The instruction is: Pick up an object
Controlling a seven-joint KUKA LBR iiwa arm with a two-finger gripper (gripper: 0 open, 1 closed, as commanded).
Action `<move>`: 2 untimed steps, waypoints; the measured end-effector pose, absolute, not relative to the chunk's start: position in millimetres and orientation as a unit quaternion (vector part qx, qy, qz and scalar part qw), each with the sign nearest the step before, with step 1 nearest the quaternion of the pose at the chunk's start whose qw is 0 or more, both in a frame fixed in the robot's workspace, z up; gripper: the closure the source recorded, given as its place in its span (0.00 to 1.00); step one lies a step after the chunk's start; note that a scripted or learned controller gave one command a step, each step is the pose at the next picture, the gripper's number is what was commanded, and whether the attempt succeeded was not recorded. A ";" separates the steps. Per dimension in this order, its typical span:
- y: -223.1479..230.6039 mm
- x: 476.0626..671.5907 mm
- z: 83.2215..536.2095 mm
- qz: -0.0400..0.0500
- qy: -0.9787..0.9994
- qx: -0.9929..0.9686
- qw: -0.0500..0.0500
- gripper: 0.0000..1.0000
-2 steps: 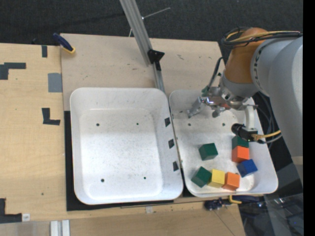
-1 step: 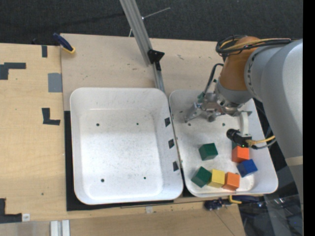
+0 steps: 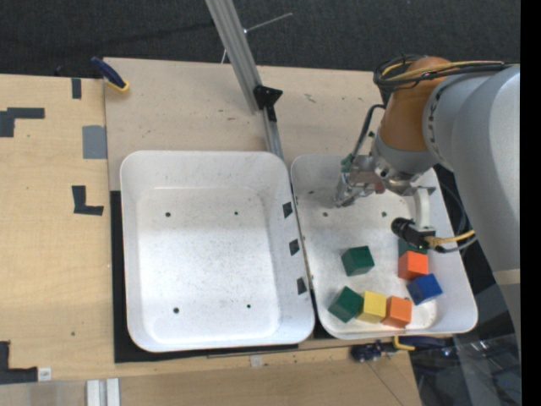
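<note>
Wooden bench (image 3: 169, 108), right bin (image 3: 317, 184): green cube (image 3: 357, 260), matte, alone mid-bin; pincer (image 3: 348, 191) above, grip state unclear.

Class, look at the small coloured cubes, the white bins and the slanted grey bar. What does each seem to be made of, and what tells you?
Small coloured cubes: probably painted wood or plastic; matt, flat colour, crisp edges.
Shallow white bins: likely moulded plastic; rounded corners, smooth, slightly speckled surface.
Slanted grey bar: seemingly metal, perhaps aluminium; pale sheen, straight profile.
</note>
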State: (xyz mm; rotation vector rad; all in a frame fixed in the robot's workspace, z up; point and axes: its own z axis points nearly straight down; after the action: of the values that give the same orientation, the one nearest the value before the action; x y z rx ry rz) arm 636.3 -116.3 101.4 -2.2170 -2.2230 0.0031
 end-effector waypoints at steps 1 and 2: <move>-109.0 631.3 148.5 -0.001 -0.708 -0.706 -0.001 1.00; -107.9 633.7 212.4 -0.002 -0.708 -0.706 -0.002 1.00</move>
State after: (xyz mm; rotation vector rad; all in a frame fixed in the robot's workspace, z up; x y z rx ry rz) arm 633.7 -107.9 212.4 -2.2228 -2.2267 -0.0054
